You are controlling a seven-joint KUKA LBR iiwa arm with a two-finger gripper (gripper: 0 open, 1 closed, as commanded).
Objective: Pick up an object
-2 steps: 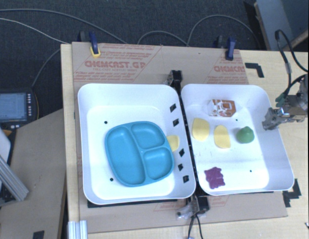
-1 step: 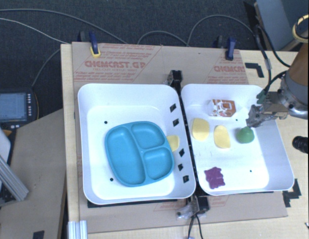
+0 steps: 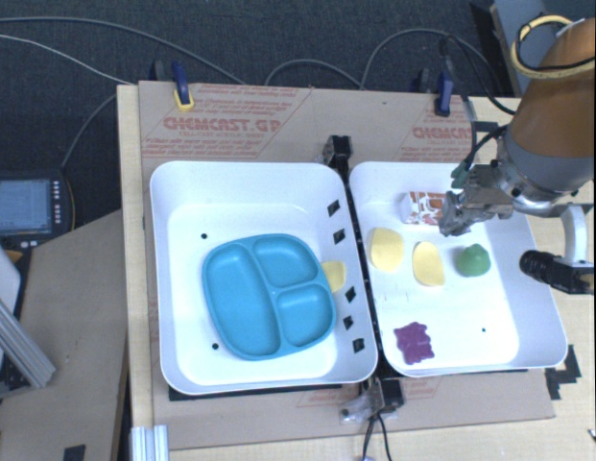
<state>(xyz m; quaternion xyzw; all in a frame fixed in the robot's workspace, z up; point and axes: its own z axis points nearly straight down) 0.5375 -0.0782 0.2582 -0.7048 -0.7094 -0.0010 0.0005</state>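
In the right bin [image 3: 509, 339] lie a small red-and-white packet [image 3: 422, 206], two pale yellow pieces [image 3: 386, 248] [image 3: 428, 263], a green ball-like object [image 3: 472, 259] and a purple cluster [image 3: 414, 341]. My gripper [image 3: 454, 221] hangs low over the bin, right beside the packet's right end and above the green object. Its fingertips are dark and blend together against the bin. I see nothing between them.
The left bin [image 3: 182, 200] holds a blue divided tray [image 3: 269, 294] and a small yellow piece [image 3: 334, 275] by its right side. Black clips line the divider between the bins. The arm's orange band and grey wrist [image 3: 552, 113] loom over the right bin's far right corner.
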